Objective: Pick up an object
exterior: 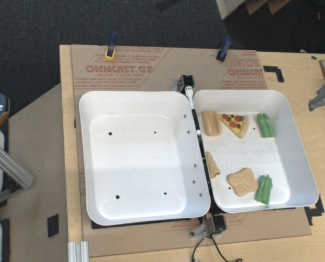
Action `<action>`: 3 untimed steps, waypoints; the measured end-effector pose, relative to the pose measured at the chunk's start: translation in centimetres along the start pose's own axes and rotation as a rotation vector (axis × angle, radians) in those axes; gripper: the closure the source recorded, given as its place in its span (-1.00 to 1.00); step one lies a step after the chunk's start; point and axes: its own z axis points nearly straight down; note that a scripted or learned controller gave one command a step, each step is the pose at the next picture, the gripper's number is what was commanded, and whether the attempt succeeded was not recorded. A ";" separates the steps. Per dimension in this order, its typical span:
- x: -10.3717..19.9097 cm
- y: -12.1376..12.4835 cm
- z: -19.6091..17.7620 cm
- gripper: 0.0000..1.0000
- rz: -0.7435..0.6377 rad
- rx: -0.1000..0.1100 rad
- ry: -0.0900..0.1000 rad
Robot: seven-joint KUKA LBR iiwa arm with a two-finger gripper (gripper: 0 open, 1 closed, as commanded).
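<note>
The right bin (293, 146) holds several toy foods. A tan bread roll (210, 123) lies at its upper left, with a pizza slice (234, 123) beside it and a green vegetable (265, 125) further right. Lower down are a small tan piece (212, 165) against the left wall, a slice of toast (242, 182) and a second green vegetable (264, 189). A grey part that looks like my gripper (320, 97) pokes in at the right edge, outside the right bin and above the bench, apart from all the objects.
The left bin (135, 157) sits directly against the right one. Both rest on a cardboard sheet (151, 64) held by a yellow clamp (111, 51) and a blue clamp (224, 49) at the back. Cables run at the front edge (208, 231).
</note>
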 end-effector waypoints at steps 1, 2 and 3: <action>-0.5 2.5 -13.6 -1.00 -0.003 -0.012 -0.006; -0.5 2.5 -13.8 1.00 -0.002 -0.001 -0.002; -0.5 2.5 -13.7 -1.00 -0.003 0.000 -0.002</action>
